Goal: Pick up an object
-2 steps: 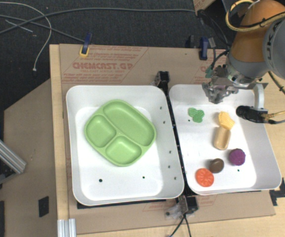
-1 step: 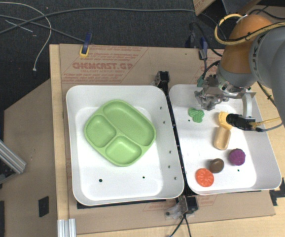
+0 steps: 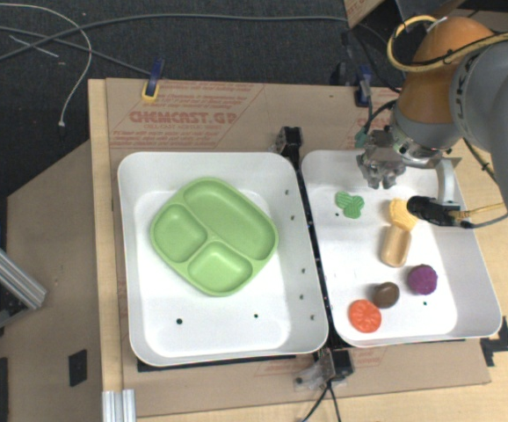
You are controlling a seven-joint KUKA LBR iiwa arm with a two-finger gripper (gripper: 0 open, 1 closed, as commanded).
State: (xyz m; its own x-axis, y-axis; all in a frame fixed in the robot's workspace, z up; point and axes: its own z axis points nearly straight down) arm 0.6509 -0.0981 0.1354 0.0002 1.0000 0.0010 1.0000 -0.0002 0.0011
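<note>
1. The gripper [image 3: 380,179] hangs over the far end of the right bin [image 3: 452,310]. It holds nothing that can be seen, and its opening cannot be told from this angle.
2. The nearest candidate is a small green piece [image 3: 350,204], just beside the gripper, toward the view's lower left, lying apart from the rest.
3. A tan cylinder [image 3: 395,245] lies near on the other side, its long axis running roughly away from the camera.
4. Farther toward the near rim sit a purple piece [image 3: 424,279], a brown piece [image 3: 386,294] and an orange-red piece [image 3: 365,316].
5. Nothing appears to block a short drop onto the green piece.
6. The left bin [image 3: 148,319] holds a green divided plate [image 3: 214,234].
</note>
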